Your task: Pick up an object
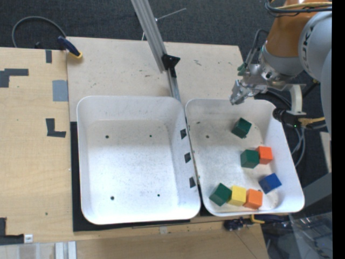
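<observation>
Light wood counter (118, 63) with two shallow white bins sitting side by side on a black mat (75, 220): left bin (86, 144), right bin (202, 109). Grey tape bits (60, 90) stuck on the left part, plus a blue-and-yellow clamp (70, 47) near the back edge.

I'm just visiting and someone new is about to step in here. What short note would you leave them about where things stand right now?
Gripper: above the far edge of the right bin, nothing seen between its fingers; whether open or shut cannot be told.
Blocks, all in the right bin: a green block alone near the far end; a green and orange pair touching mid-bin; a blue block nearer; a row of green, yellow and orange along the near wall.
Left bin: bears small dark specks.
Done: nothing lifted yet.
Left: pick up one block; the lone green one looks nearest the gripper.
</observation>
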